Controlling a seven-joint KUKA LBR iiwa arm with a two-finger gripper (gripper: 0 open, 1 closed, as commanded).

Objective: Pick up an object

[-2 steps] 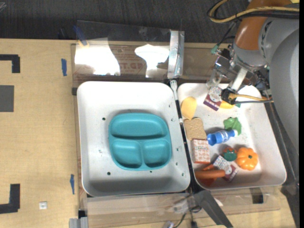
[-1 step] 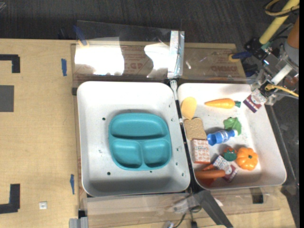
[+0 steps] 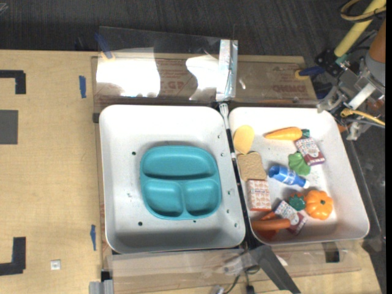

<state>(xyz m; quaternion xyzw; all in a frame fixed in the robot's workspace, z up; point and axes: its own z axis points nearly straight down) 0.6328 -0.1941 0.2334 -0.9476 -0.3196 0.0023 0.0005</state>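
The right bin (image 3: 349,182) holds several toy foods. A yellow lemon (image 3: 244,138) and an orange carrot (image 3: 283,133) lie at its far side. A pink-and-white packet (image 3: 310,150), a green pepper (image 3: 298,163) and a blue bottle (image 3: 286,176) sit in the middle. A tan cracker (image 3: 251,165) and a red-and-white box (image 3: 258,195) lie along the left wall. An orange pumpkin (image 3: 318,204), a small packet (image 3: 289,213) and a red sausage (image 3: 269,224) are near the front. My gripper (image 3: 350,97) hangs at the bin's far right corner, outside the rim and apart from every object.
The left bin (image 3: 116,164) holds a teal divided plate (image 3: 180,179). A clear plastic sheet (image 3: 165,72) stands behind the bins. Yellow and dark cables (image 3: 358,17) hang at the top right. Bare brown bench (image 3: 43,164) lies to the left.
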